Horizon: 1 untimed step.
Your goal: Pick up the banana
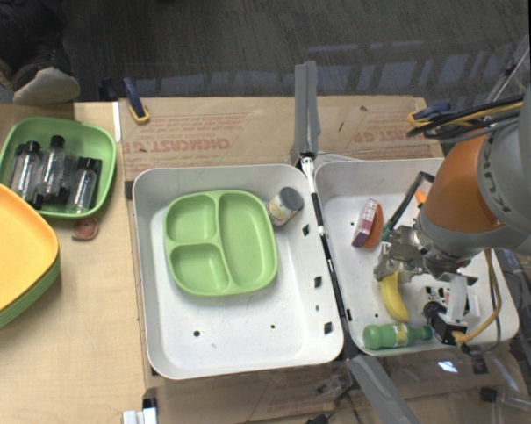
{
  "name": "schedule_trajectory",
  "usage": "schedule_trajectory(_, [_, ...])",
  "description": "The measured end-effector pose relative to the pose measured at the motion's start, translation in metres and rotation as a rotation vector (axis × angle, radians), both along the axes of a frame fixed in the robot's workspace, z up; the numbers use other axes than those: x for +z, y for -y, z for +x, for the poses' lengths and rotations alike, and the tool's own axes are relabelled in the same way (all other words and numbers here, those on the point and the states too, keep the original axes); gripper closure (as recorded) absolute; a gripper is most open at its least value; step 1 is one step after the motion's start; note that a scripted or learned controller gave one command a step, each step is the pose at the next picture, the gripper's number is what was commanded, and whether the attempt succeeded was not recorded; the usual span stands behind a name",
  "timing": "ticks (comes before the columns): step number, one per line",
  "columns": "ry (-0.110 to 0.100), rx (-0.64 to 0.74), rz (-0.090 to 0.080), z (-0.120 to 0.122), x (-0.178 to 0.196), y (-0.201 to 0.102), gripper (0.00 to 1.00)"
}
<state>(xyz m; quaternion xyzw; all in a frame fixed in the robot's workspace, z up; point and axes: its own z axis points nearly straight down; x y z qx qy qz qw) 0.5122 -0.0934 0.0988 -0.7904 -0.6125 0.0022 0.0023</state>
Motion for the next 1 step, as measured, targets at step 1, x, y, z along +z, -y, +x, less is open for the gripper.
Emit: schedule_trajectory(1, [0.004, 0.231, -0.001, 0.0373, 0.0920, -0.0162, 1.00])
